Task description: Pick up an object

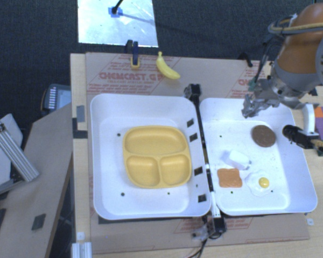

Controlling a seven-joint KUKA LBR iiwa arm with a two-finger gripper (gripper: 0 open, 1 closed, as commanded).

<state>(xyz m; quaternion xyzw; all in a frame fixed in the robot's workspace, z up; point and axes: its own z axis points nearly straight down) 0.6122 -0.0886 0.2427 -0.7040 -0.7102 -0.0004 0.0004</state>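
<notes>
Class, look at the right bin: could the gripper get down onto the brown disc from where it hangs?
Probably yes. The gripper hangs over the right bin, up and left of the brown disc. The disc lies flat with bare bin floor around it and nothing on top. Its flatness may make the grasp itself hard.

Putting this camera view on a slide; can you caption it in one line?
Gripper above the right bin, near a brown patty, toast and fried egg; yellow tray in left bin.
</notes>
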